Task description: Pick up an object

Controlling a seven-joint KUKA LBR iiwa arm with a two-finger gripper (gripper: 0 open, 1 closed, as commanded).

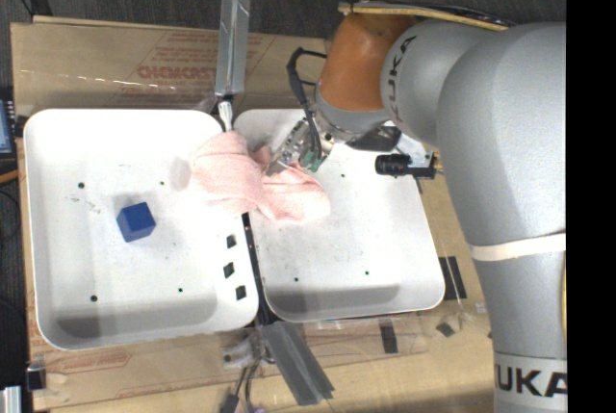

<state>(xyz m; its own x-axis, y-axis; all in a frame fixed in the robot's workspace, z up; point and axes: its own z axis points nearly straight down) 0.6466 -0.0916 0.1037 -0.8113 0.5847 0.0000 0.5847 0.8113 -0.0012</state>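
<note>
A crumpled pink cloth [252,176] lies draped over the divider between the two bins, with part in each. A blue cube [136,220] rests in the left bin [58,305]. My gripper [292,154] hangs low at the far left of the right bin [385,276], right at the cloth's upper right edge. Its tip looks to be touching the fabric. The big grey arm [481,113] hides the bin's far right corner.
A grey metal post [232,50] stands behind the bins at the divider. Small black clips [234,269] sit along the divider's near part. Brown cardboard [115,60] lies under the bins.
</note>
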